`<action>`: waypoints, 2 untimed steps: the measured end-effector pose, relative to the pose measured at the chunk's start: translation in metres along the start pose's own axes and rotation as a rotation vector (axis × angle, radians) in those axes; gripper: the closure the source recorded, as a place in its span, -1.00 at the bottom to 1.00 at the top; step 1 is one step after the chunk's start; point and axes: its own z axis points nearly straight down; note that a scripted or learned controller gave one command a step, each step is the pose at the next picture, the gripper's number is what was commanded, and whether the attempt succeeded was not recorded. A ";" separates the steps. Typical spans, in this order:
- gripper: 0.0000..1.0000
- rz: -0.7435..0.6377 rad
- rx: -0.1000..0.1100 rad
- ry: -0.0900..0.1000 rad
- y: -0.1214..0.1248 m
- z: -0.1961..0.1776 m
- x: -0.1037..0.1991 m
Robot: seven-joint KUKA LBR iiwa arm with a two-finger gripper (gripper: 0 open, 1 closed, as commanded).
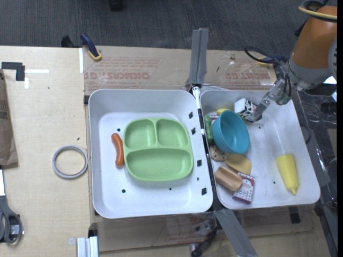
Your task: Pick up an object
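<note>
The tool was lowered into the right bin just beside a black-and-white object, but whether it was apart or together could not be told, so no pick was judged done.

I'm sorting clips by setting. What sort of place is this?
Likely a robot lab bench: an arm's gripper reaches into a white bin of toy food, beside a bin holding a green divided plate.
</note>
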 end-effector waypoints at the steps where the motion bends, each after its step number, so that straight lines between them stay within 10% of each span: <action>1: -1.00 0.295 0.002 0.003 0.001 0.048 0.010; 2: -1.00 0.377 0.003 0.002 0.012 0.041 0.013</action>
